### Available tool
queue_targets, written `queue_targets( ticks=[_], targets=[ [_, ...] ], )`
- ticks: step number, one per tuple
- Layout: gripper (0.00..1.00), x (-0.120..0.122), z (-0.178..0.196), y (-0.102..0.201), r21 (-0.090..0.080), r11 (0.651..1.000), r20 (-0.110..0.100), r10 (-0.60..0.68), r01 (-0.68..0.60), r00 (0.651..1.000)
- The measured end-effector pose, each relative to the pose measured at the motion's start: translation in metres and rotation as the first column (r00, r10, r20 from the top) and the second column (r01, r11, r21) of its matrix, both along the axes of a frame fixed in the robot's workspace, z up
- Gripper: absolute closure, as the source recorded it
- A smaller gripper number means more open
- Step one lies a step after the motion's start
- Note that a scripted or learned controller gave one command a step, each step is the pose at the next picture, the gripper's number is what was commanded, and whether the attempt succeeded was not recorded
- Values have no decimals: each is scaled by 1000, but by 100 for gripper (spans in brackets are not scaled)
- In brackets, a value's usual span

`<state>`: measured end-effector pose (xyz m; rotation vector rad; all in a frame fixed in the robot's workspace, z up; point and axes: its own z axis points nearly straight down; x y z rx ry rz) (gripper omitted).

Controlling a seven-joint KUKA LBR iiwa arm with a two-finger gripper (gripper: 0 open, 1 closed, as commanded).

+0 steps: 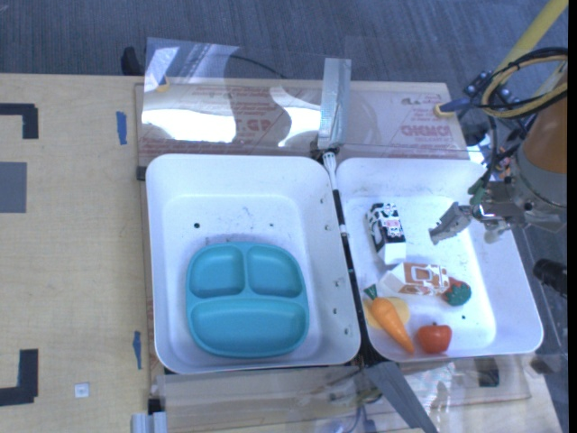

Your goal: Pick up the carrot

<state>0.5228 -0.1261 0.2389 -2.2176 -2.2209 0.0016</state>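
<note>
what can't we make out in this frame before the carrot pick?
- Gripper: finger state unreadable in camera view, small and blurred.
- Arm: cut off by the right edge.
- Carrot: lower side hidden from the overhead angle.
- Black-and-white carton: print too small to read.

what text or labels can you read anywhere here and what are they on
No text here can be read for certain.
Clear panel behind the bins: red lettering, mirrored and blurred.
Black and white carton in the right bin: markings too small.
White and orange packet: print too small.
Carrot, blue tray: no text seen.
</note>
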Motion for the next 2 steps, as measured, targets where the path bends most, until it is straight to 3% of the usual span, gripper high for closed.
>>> queue_targets(
  ticks=[1,2],
  targets=[
    [0,18,-35,-65,-4,996,2,-92,92,996],
    [100,21,-23,-64,-4,996,9,-90,90,996]
  ],
)
